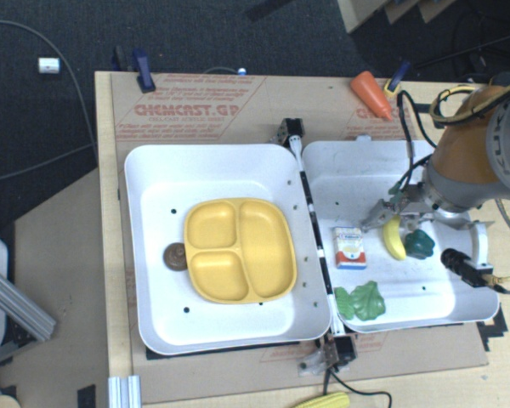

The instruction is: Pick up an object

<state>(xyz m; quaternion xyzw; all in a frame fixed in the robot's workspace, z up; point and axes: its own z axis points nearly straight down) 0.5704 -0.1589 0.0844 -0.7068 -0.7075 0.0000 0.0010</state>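
Note:
In the right bin (357, 164) lie a small red and white carton (350, 249), a yellow lemon-shaped object (394, 240), a teal object (421, 244) and a green leafy piece (359, 302). My gripper (401, 215) is low over this bin, just above the yellow object's upper end and touching or nearly touching it. The teal object sits right beside the yellow one, on its right. The grey arm with its orange band (463, 147) comes in from the right and covers part of the bin's far right side.
The left bin (153, 177) holds a yellow divided plate (238, 249) with a small brown round object (175, 257) at its left edge. An orange object (371, 94) and cables lie on the bench behind the right bin. A black clamp (290, 130) sits between the bins.

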